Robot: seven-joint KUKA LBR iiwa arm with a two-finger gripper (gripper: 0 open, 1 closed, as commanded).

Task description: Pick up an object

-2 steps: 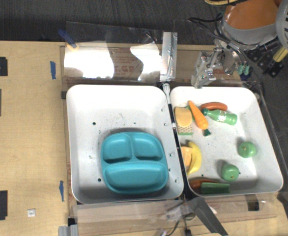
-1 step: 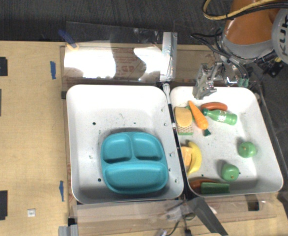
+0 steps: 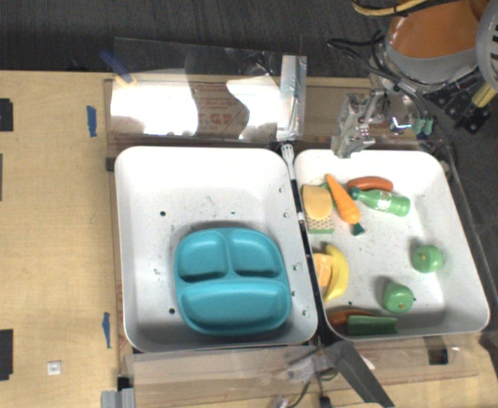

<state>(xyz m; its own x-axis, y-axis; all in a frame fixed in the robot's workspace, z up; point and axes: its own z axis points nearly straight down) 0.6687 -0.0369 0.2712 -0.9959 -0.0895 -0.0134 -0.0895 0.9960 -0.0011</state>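
Camera view: gripper (image 3: 357, 134) hung over the far rim of the right bin (image 3: 453, 228), nothing seen between its fingers — spread impossible to tell. Nearest candidate, the carrot (image 3: 343, 201), lay just below and slightly left of the claw, long axis slanting down-right, touching the green bottle (image 3: 383, 201) — crowded for a clean pinch, probably.

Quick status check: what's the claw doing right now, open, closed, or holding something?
Claw: above the back edge of the right bin, nothing visible between its fingers; open or shut cannot be told from this view.
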